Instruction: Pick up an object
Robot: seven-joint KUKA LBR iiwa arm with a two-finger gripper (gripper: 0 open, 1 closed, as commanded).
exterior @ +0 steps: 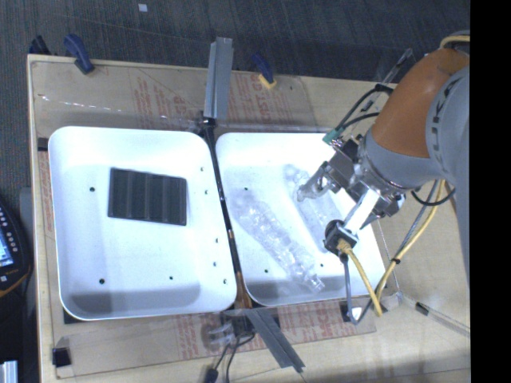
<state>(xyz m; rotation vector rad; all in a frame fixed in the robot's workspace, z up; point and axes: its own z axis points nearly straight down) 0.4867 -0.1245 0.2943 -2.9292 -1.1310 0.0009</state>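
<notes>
A clear plastic bottle (275, 238) lies diagonally in the right bin (263, 298), its cap end toward the front right. A second clear, crumpled plastic piece (294, 174) rests further back in that bin. My gripper (313, 188) hangs over the right half of the right bin, just right of the crumpled piece and above the bottle's far end. Glare on the clear plastic hides whether anything is in its grasp. In the left bin (72, 294) a dark ridged rectangular block (148, 196) lies flat.
A metal divider bar (218, 66) rises at the back between the bins. Blue clamps (80, 57) hold the board's rear edge. A yellow cable (363, 282) loops down from the wrist over the right bin's front right corner.
</notes>
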